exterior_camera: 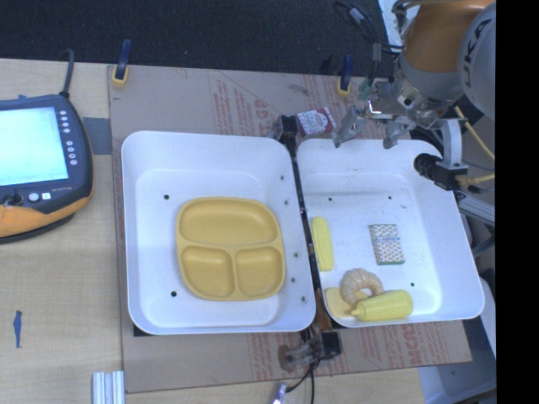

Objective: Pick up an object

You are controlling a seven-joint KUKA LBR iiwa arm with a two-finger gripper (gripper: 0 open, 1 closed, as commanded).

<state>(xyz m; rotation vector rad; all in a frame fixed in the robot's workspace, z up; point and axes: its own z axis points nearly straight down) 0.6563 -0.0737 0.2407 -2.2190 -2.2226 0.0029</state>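
My gripper (367,135) hangs over the far rim of the right bin (438,217), its two fingers spread apart with nothing between them. In that bin lie a small patterned sponge-like pad (386,243), a yellow stick (322,243) by the left wall, a beige ring-shaped pastry (360,283) and a yellow bottle-like piece (383,306) at the near edge. The left bin (143,225) holds a yellow divided tray (229,248).
A teach pendant (38,162) with a lit screen lies at the far left of the bench. A small wrapped packet (313,122) sits on the cardboard behind the bins. Clamps (122,66) hold the cardboard's back edge.
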